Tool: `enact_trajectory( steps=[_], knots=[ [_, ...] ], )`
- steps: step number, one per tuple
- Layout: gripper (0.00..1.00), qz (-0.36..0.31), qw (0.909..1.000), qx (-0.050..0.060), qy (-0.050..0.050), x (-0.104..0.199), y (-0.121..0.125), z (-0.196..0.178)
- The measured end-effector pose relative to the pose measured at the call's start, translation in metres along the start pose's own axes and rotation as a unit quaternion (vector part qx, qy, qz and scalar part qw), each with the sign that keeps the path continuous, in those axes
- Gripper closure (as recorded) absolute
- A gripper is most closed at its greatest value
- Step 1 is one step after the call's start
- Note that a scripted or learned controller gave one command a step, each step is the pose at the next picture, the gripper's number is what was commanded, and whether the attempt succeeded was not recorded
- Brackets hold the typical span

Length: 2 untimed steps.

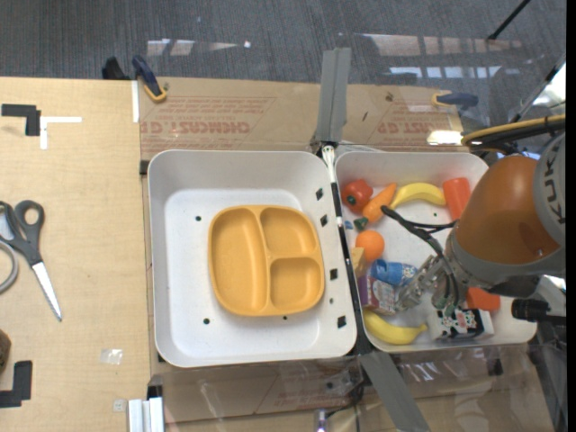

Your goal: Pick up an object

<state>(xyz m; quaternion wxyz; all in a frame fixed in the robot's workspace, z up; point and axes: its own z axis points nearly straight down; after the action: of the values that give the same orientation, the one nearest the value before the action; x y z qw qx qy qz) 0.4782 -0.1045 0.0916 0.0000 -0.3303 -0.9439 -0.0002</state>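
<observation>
You are seeing gripper [421,288] reaching low into right bin [409,158], just above bottom banana [392,329]; fingers spread, gripping nothing. Pick not yet done.

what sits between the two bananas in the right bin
In the camera view, an orange ball and a blue packet lie between the upper banana and lower banana.

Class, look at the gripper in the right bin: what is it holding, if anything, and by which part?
It cannot be told: the gripper sits low among the items in the right bin, with nothing clearly seen between its fingers.
</observation>
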Motion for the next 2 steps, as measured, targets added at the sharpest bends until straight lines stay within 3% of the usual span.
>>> enact_trajectory(
  steps=[1,2],
  knots=[
    [1.00,0.126,0.9920,0.001,-0.001,-0.0335,0.0410,0.0001],
    [0.00,0.126,0.9920,0.001,-0.001,-0.0335,0.0410,0.0001]
  ],
)
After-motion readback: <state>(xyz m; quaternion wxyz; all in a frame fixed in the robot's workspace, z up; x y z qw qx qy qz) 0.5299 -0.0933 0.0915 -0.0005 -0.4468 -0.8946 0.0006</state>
